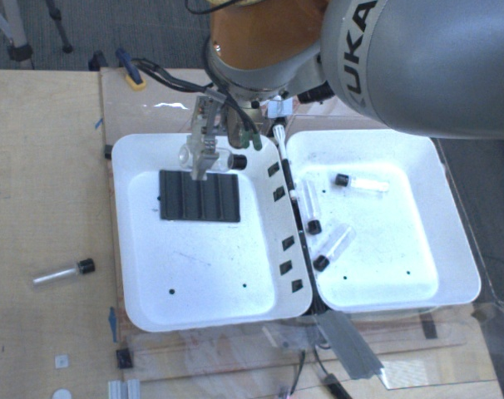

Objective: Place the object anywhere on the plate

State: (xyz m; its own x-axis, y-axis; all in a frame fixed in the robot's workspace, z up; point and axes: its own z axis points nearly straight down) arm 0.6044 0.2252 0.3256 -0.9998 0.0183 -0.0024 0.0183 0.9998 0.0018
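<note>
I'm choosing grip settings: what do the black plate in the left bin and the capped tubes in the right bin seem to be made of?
Black plate: matte, dark, ribbed into strips, probably rubber or moulded plastic; no shine.
Capped tubes: clear, see-through bodies with glints and black caps, so glass or clear plastic; the view cannot settle which.
Right bin: glossy white, likely plastic.

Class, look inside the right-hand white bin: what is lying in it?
Three clear vials with black caps lie in the right bin: one near the back, one by the divider, one lower. The arm covers the bin's far rim.
</note>
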